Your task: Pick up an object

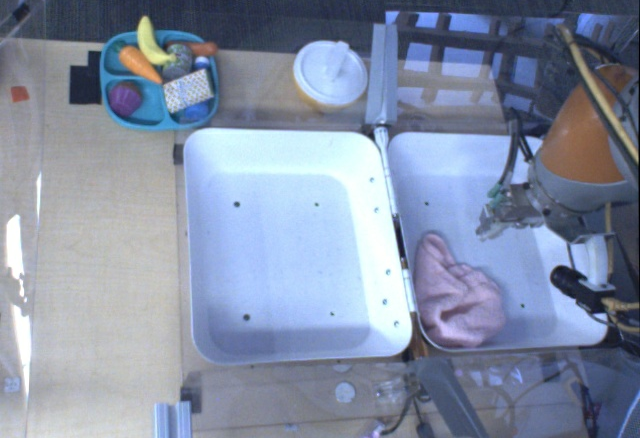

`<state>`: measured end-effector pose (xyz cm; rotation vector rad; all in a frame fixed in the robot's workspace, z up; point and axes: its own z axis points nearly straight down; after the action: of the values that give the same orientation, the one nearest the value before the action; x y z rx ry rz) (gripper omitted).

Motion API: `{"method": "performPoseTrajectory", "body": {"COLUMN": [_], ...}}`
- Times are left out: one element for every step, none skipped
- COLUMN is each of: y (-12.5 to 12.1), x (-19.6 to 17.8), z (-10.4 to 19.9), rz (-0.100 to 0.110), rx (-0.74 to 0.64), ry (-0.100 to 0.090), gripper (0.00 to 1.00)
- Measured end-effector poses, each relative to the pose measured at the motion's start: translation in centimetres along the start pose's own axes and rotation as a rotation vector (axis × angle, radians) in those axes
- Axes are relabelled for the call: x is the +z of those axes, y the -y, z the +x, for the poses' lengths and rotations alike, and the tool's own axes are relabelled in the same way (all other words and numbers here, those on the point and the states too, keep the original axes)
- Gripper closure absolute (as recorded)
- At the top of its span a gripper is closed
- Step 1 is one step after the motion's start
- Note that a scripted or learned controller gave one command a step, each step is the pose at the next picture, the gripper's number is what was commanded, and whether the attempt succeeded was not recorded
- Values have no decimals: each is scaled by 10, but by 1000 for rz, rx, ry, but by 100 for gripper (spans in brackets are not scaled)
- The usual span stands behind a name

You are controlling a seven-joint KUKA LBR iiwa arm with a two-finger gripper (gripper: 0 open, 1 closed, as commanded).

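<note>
A crumpled pink cloth (455, 291) lies in the near left corner of the right bin (450, 166). My gripper (497, 218) hangs over the right part of that bin, up and to the right of the cloth and apart from it. Nothing shows between its fingers. The grey arm with its orange band (585, 141) comes in from the right edge.
The left bin (290, 246) lies beside the right one. Behind the bins stand a blue divided tray (150, 111) with toy food and a white lidded bowl (330, 74). A metal frame and cables sit at the back right.
</note>
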<state>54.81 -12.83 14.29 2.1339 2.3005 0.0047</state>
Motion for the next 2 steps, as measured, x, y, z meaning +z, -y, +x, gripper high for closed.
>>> {"method": "performPoseTrajectory", "body": {"y": [-1,-1], "x": [-23,-22], "z": [-7,-7], "rz": [3,3], "rx": [51,51], "ry": [0,0], "gripper": [100,0]}}
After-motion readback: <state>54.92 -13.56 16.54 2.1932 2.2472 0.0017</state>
